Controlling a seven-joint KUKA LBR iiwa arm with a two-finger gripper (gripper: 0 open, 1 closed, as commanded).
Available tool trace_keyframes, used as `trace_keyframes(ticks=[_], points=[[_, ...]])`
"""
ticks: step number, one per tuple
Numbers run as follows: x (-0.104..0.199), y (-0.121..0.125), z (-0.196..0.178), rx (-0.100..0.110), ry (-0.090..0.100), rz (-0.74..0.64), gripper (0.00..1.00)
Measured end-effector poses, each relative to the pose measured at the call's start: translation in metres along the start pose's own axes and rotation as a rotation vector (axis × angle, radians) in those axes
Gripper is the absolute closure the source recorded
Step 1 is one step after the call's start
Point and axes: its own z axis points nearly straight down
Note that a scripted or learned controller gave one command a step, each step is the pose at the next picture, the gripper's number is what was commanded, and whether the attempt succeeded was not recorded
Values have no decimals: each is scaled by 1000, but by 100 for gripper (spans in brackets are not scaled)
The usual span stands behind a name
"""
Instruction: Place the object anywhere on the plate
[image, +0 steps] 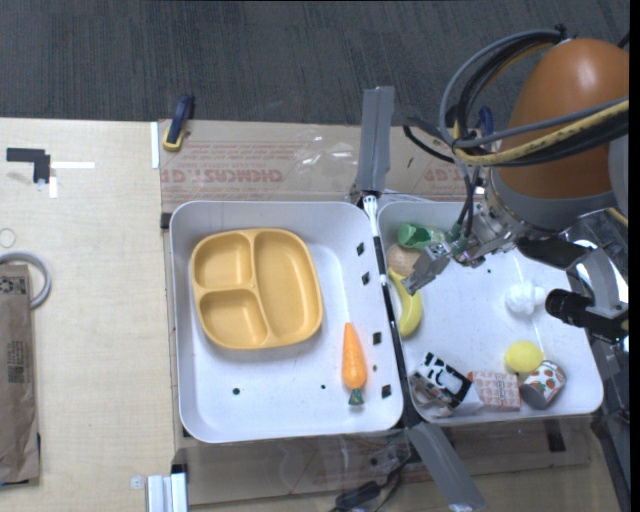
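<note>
Pale wooden tabletop (90, 300) seen from above, with two white bins side by side on a sheet of brown cardboard (260, 165).

Tool (432, 266) low over the near-left part of the right bin (470, 325), slanting down and leftward toward the wall between the bins. Wide or narrow: cannot tell from this angle. Just below its tip, a yellow banana (408, 310) lying lengthwise against that wall, close to the tool (touching or not, hard to say). Just above it, a green lump (415, 236) in the bin's far-left corner, with something tan (400, 260) tucked beside it.

Behind the tool, grey arm with its orange dome (565, 100) and looping black and yellow cables (480, 60), coming in from the right.

Further out in the same bin: a white crumpled bit (522, 298), a yellow ball (523, 356), a small pinkish box (495, 390), a black-and-white item (442, 378) and a patterned grey piece (543, 385) along the near wall.

Across the divider, in the left bin (270, 405): yellow three-part plate (257, 288), bare in all sections, and to its right, apart from it, an orange carrot (353, 362) with green end nearest the viewer.

At the tabletop's left edge, a brown paper bag (15, 380).
</note>
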Motion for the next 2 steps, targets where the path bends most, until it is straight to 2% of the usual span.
trace_keyframes(ticks=[1,2], points=[[72,-8,119,3,2,127,0],[70,-9,111,6,0,133,100]])
